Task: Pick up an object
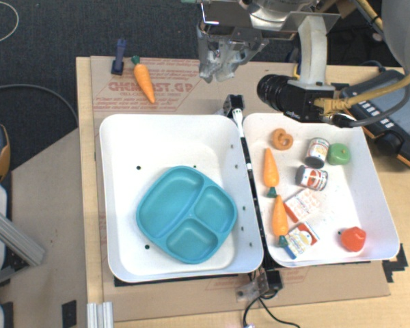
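My gripper (219,65) hangs high above the back edge of the bench, over the gap between the two bins, with nothing between its fingers. The right bin (379,203) holds two toy carrots (270,167) (279,214), a brown pretzel-like ring (281,139), two small cans (317,151) (311,178), a green apple (339,154), a red pepper (353,239) and two small food cartons (303,204) (299,240). A teal divided plate (186,213) lies in the left bin (116,183).
A third toy carrot (144,81) lies on the cardboard behind the left bin, next to a small blue clip (118,57). A black clamp (234,104) sits at the back where the bins meet.
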`<action>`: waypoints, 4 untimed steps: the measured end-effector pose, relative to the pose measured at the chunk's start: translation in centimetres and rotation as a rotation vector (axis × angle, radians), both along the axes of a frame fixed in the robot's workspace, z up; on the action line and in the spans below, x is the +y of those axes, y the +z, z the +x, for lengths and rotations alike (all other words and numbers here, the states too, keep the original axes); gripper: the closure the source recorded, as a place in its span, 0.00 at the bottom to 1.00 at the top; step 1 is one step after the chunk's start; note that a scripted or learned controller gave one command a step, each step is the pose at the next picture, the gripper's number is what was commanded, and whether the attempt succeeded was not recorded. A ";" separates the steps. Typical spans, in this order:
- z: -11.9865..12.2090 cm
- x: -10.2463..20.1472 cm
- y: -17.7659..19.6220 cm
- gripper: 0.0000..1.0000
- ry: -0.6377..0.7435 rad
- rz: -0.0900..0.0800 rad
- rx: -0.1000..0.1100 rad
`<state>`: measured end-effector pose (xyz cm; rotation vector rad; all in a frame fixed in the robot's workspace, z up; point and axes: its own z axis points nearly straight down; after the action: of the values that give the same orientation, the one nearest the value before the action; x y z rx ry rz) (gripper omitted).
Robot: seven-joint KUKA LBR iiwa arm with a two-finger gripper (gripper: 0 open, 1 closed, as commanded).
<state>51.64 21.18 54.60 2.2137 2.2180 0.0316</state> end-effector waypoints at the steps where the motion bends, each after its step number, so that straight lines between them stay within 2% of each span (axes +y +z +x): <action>1: -4.0 1.3 -13.1 1.00 0.000 -0.014 0.034; 2: -3.8 1.3 -19.6 1.00 -0.003 -0.013 0.029; 3: 2.0 0.8 -6.1 1.00 -0.003 -0.003 0.002; 4: 1.7 1.0 -5.9 1.00 0.000 -0.008 0.015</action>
<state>53.37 22.17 48.74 2.2173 2.2221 0.0064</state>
